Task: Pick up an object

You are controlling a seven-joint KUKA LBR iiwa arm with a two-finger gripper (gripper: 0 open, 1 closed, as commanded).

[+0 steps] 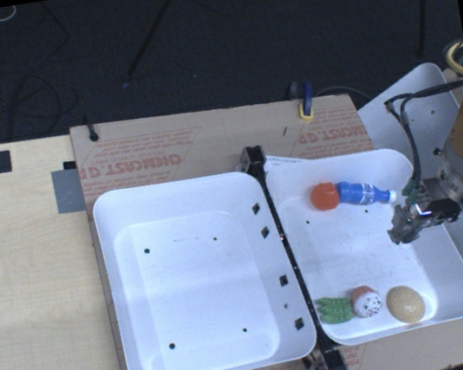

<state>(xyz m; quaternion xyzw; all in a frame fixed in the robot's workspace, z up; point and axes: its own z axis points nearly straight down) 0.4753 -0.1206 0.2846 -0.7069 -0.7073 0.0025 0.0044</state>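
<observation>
The right bin [348, 248] holds several objects. An orange ball [324, 197] lies at the back, touching a blue bottle with a white cap [365, 193]. Along the front wall sit a green toy [333, 308], a small white and red ball [366, 302] and a tan egg-shaped object [404, 304]. My gripper [404, 227] hangs over the bin's right side, just right of the bottle's cap and apart from it. Nothing shows between its fingers.
The left bin [135, 240] stands beside the right one, joined by a black divider strip [278, 242]. Both rest on a cardboard sheet [206, 140]. Cables [407, 133] loop above the arm at the right.
</observation>
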